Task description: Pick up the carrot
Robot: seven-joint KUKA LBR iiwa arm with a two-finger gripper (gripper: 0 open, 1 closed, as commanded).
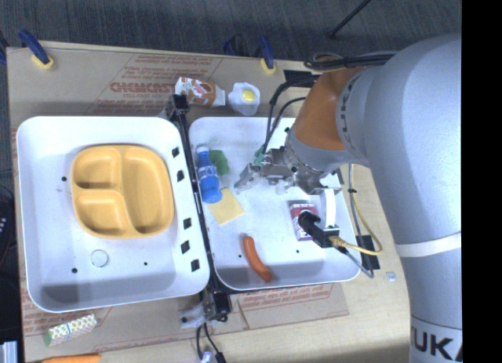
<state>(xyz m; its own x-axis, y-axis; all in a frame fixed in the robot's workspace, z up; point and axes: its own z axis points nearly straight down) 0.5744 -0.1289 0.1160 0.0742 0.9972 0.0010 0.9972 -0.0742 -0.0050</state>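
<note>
Grey arm bulks largest, reaching in from the right edge with its orange band above the wrist; the jaws hang over the middle of the right bin, and whether they are released or clenched I cannot tell, though nothing shows between them.

Carrot lies on the floor of the right bin near its front edge, slanting toward the front right; it lies well apart from the jaws, with bare white floor around it; just behind it, toward the bin's centre, sits a yellow wedge; behind that, along the bin's left wall, a blue bottle lies lengthwise with a green item touching its right side; to the carrot's right a red packet lies under the wrist's black cable fitting.

Left bin stands beside the right one, their walls meeting at a black clipped strip; a yellow divided tray rests in its middle.

Both bins sit on a cardboard-covered surface; at its back edge, behind the right bin, stand a small brown and white carton and a yellow and white object; blue clamps grip the back edge; near the front left corner lies a patterned wrapper.
</note>
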